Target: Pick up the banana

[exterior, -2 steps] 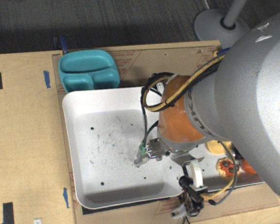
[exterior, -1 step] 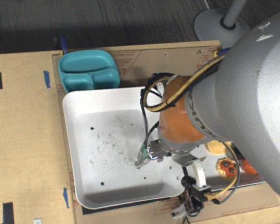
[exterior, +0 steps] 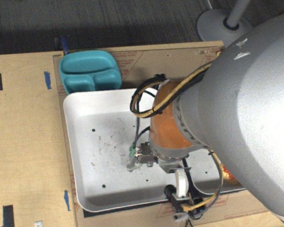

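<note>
Your gripper (exterior: 135, 158) hangs low over the middle of the white bin (exterior: 84, 135); clenched or released, you cannot tell. The arm (exterior: 241, 116) at 3 o'clock hides wherever the banana lies.

You are looking at a thick arm (exterior: 251, 120) with a smooth, pale grey, rounded shell that bulks large on the right. Above the wrist you see a glossy orange band (exterior: 167, 125), capped by a darker grey metal ring. A bundle of black and yellow cables (exterior: 150, 97) loops off the band and runs back along the shell. More black and yellow cabling (exterior: 201, 201) curls below the wrist, past a small white cylindrical fitting (exterior: 181, 183). At the tip sits a dark metal gripper (exterior: 136, 156) with small greenish parts.
</note>
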Controlling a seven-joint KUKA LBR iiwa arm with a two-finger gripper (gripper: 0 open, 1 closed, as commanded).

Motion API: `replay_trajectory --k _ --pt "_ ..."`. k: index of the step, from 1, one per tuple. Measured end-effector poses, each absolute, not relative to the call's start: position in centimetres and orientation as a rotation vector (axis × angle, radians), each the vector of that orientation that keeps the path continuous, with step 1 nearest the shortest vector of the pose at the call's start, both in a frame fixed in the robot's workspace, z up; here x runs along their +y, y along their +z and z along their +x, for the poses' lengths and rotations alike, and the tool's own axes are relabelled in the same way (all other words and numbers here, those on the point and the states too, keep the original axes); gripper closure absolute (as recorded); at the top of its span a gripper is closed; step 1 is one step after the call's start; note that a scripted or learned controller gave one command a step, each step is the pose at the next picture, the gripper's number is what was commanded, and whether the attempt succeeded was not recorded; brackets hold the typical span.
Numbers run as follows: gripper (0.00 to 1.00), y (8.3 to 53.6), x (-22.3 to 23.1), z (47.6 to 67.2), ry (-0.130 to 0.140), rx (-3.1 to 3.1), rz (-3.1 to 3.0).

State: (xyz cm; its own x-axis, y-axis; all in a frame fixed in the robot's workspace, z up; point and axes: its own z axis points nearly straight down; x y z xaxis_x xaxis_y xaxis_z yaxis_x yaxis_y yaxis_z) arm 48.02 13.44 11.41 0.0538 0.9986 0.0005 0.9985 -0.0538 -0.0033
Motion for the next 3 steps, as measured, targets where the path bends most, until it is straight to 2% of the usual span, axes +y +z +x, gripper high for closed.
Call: replay_trajectory --k 1,2,3 --pt "0.00 19.4 18.6 47.9 0.001 -2.057 -2.373" --pt "0.00 8.6 21.3 48.0 -0.002 -2.164 -2.276" --pt "1.00 9.6 21.5 48.0 -0.008 -2.164 -2.276"
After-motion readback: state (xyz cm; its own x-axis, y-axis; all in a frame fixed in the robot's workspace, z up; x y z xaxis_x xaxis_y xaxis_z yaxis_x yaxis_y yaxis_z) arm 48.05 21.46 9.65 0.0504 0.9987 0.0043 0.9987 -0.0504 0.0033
